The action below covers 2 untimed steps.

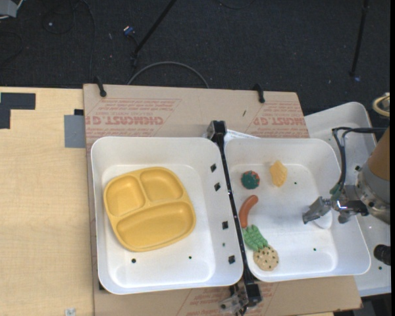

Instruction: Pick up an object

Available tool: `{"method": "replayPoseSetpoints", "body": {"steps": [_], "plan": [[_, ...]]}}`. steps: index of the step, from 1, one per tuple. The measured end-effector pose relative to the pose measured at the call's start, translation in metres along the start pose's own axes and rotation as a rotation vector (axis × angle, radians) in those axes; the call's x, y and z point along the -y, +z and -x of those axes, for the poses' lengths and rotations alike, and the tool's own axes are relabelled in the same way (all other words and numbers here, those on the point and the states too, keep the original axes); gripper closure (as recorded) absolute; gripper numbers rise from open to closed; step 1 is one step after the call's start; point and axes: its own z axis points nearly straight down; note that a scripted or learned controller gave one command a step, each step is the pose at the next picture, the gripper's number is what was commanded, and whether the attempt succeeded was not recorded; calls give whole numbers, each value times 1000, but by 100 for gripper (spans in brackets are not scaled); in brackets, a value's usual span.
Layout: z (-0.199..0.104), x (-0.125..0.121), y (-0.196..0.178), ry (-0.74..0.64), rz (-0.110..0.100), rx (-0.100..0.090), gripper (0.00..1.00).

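Observation:
The right bin [329,160] holds several small toy foods: a yellow piece [278,173], a dark green and red round piece [251,179], a red-orange sausage [248,208], a green leafy piece [254,236] and a speckled cookie [266,259]. My gripper [321,211] sits low at the right side of this bin, well to the right of the toys and touching none of them. Nothing shows between its grey fingers [313,213].
A yellow three-compartment plate [149,206] lies in the left bin [112,157]. A black divider clip strip [227,196] runs between the bins. Cardboard lies under both bins, with pale wooden bench to the left. Cables hang near the arm at right.

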Motion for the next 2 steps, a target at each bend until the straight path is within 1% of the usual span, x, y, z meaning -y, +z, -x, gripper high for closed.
{"method": "replayPoseSetpoints", "body": {"steps": [1, 2], "plan": [[0, -2, -3, -2, 7, 2, 0], [2, -5, 42, -3, 4, 0, 0]]}}
